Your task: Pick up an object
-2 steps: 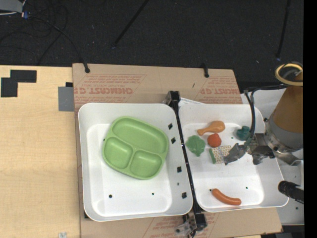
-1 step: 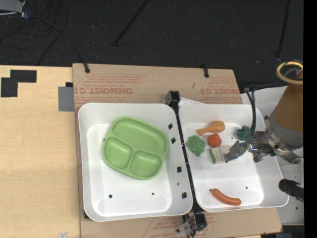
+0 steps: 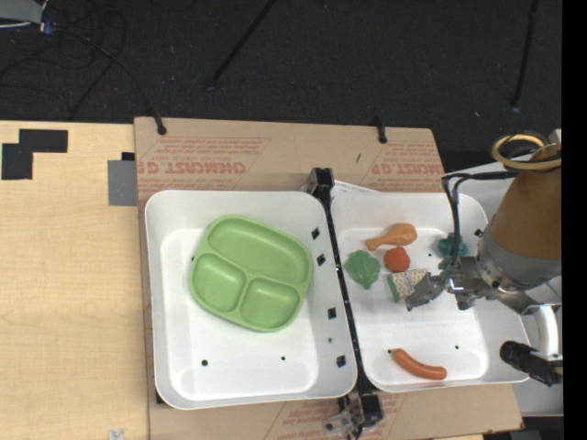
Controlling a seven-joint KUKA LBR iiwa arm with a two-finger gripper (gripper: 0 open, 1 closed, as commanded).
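The right bin (image 3: 468, 356) holds several toy foods: an orange drumstick (image 3: 393, 237), a red tomato (image 3: 396, 259), a green leafy piece (image 3: 362, 269), a small wedge with a green edge (image 3: 402, 283), a teal item (image 3: 451, 245) and an orange-red sausage (image 3: 419, 365). My gripper (image 3: 429, 291) reaches in from the right, low over the bin. Its tip sits right beside the wedge and just below the tomato. I cannot tell whether it touches the wedge. The grey and orange arm (image 3: 527, 223) covers the bin's right edge.
The left bin (image 3: 174, 356) carries a light green divided plate (image 3: 249, 271). A black divider (image 3: 337, 291) runs between the two bins. Cardboard (image 3: 275, 159) lies under the bins, with a wooden bench top (image 3: 64, 291) to the left.
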